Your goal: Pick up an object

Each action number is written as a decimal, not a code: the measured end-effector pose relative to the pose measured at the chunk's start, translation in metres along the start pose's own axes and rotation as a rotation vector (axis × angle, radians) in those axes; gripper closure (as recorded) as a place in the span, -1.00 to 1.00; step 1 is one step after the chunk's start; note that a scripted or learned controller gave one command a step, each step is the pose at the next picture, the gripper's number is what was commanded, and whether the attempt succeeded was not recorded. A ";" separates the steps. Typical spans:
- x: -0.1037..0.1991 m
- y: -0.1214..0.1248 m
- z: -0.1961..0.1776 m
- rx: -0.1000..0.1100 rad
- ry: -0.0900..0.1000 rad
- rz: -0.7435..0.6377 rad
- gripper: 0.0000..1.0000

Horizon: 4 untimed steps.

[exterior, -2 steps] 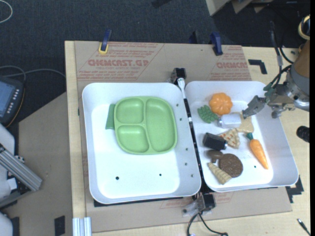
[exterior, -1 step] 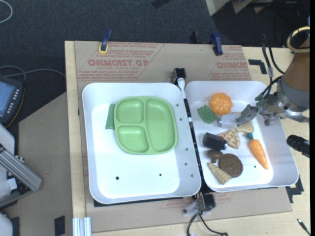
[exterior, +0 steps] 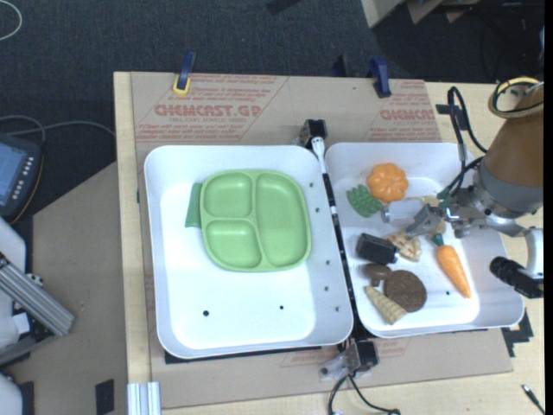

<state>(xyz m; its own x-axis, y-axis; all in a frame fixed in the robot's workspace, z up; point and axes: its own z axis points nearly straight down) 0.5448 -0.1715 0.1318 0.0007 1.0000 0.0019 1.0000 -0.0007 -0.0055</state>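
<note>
Gripper (exterior: 429, 217): reaching in from the right on the grey arm (exterior: 510, 188) with orange band, low over the right bin (exterior: 406, 156); dark metal fingers pointing left, tips near the middle of that bin; spread of the claw cannot be told from this angle; nothing visibly between the tips.

Right bin, contents:
- Small orange pumpkin (exterior: 387, 181), toward the far side, left of the claw and apart from it.
- Green leafy toy (exterior: 364, 201), just beside the pumpkin on its near left.
- Black block (exterior: 376, 249), near the bin's left wall, at mid depth.
- Pale tan piece (exterior: 407, 247), touching the block's right end, directly below the claw tips.
- Orange carrot (exterior: 454, 270), lying at a slant to the right, tip pointing toward the near right corner.
- Brown round cookie-like disc (exterior: 405, 290), near the front edge.
- Cream cone-shaped piece (exterior: 381, 304), just left of the disc, touching it.
- Small dark brown lump (exterior: 375, 273), between block and disc.

Left bin (exterior: 173, 258), contents:
- Light green divided plate (exterior: 256, 220), three compartments, lying flat toward the far half.
- Darker green flat piece (exterior: 193, 206), partly hidden under the plate's left edge.

Surroundings: cardboard sheet (exterior: 216, 102) under both bins, printed in red; yellow clamp (exterior: 182, 81) and blue clamp (exterior: 378, 76) on its far edge.
</note>
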 end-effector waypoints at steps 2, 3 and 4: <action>0.000 0.005 0.030 -0.016 -0.001 -0.002 1.00; 0.005 0.002 -0.015 -0.011 -0.004 -0.002 1.00; 0.013 0.003 -0.061 -0.011 -0.004 -0.002 1.00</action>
<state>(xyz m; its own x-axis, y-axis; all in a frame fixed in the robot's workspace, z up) 0.5477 -0.1590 0.1931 -0.0017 1.0000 -0.0019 1.0000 0.0017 0.0052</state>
